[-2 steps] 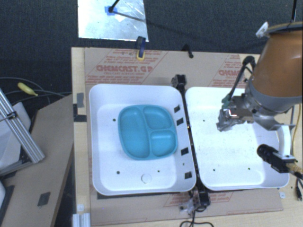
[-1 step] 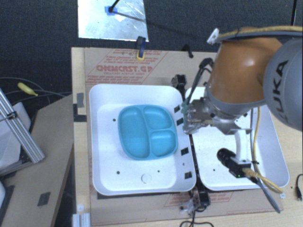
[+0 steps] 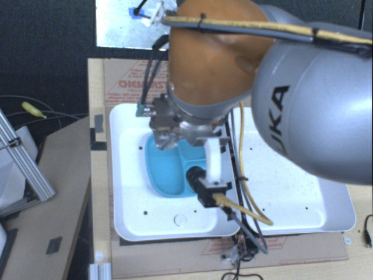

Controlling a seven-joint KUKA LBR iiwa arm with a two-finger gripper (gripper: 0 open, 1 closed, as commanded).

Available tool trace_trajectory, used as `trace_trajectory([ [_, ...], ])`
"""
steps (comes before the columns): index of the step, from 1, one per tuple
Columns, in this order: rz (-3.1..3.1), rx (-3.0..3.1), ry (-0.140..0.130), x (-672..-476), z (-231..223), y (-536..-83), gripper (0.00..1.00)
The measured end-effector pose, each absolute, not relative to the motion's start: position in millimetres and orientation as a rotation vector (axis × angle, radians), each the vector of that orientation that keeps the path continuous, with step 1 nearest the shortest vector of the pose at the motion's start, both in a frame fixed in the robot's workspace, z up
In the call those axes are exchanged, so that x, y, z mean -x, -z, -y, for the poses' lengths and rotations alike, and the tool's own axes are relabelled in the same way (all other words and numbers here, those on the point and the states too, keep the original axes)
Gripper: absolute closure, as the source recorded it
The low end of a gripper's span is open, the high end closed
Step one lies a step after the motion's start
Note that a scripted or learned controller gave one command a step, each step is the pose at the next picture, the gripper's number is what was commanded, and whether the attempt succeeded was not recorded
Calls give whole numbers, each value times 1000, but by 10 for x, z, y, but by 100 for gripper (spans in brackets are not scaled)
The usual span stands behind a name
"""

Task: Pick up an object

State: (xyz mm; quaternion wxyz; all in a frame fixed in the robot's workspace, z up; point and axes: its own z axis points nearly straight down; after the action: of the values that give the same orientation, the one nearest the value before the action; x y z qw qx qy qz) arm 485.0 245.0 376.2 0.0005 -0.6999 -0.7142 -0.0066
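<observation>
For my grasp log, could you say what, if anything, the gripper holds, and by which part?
Cannot be told: the gripper covers the far edge of the blue dish.

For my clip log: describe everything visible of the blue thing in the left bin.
The blue thing looks like a shallow plastic dish, light blue, with a rounded near end and a raised rim. It lies flat on the floor of the left bin. The gripper sits over its far end, hiding that part; contact cannot be told.
</observation>
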Motion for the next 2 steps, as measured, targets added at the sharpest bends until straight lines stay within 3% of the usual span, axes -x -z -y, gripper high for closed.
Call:
trace_trajectory([
  [1,2231,2222,26,-5332,-2338,-4960,100],
  [2,2224,2222,11,-5221,-2157,-5382,100],
])
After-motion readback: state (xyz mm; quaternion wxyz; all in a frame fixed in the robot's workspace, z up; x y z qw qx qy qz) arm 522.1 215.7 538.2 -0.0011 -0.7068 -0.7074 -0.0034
